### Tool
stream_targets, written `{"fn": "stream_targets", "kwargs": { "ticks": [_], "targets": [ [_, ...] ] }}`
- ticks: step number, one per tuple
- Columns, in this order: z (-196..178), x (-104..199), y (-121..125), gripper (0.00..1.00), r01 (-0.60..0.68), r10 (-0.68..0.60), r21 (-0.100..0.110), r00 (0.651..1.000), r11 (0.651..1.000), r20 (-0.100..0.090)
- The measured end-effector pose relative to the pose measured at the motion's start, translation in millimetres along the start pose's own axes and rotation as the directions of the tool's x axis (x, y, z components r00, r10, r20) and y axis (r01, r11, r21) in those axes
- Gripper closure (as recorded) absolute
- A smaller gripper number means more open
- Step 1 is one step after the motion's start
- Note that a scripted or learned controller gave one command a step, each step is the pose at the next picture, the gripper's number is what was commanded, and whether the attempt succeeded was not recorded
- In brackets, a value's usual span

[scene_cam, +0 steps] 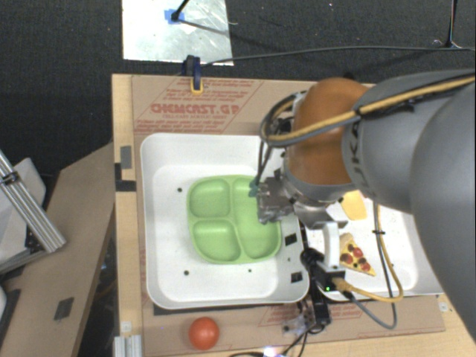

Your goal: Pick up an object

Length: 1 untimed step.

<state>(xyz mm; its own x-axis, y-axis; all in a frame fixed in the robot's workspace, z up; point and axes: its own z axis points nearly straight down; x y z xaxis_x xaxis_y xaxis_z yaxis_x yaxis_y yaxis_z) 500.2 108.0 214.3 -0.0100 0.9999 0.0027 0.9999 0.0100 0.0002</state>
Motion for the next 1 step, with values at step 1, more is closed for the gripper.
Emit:
{"fn": "stream_targets", "kwargs": {
  "ticks": [1],
  "targets": [
    [-0.2,-3.3,0.5,0.0,-0.006,0.006,-0.001,1.0,1.0,0.002]
  ]
}}
